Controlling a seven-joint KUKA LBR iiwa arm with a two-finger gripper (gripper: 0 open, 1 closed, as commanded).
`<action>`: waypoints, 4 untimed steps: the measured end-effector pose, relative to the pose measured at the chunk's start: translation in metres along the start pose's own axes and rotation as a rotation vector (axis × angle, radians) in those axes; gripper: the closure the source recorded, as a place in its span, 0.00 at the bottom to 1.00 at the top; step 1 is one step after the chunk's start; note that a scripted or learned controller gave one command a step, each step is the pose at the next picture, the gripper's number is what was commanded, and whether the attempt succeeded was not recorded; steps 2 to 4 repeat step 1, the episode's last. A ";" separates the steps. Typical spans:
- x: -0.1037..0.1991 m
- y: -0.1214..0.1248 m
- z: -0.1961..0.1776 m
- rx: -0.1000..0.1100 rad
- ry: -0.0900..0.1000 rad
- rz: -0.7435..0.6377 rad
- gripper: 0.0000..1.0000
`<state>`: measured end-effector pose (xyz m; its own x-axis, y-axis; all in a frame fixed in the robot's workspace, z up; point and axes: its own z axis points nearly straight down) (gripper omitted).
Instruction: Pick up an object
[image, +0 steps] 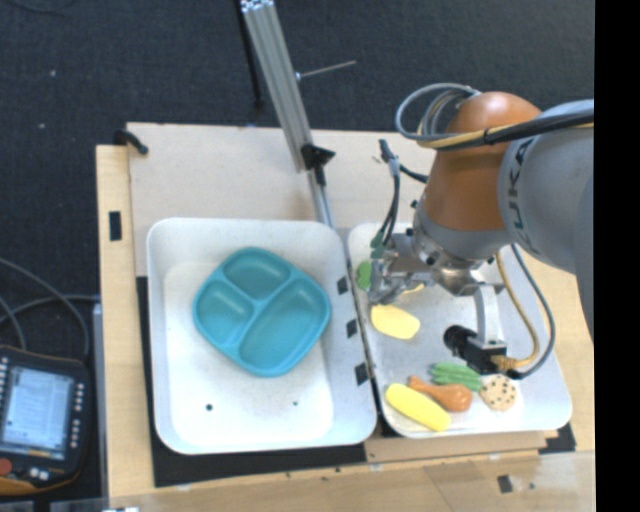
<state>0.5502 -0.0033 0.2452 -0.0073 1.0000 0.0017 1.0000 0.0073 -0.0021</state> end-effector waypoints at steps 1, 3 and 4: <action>0.061 0.012 0.003 -0.003 0.000 -0.001 1.00; 0.061 0.012 0.003 -0.003 0.000 -0.001 1.00; 0.061 0.012 0.003 -0.003 0.000 -0.001 1.00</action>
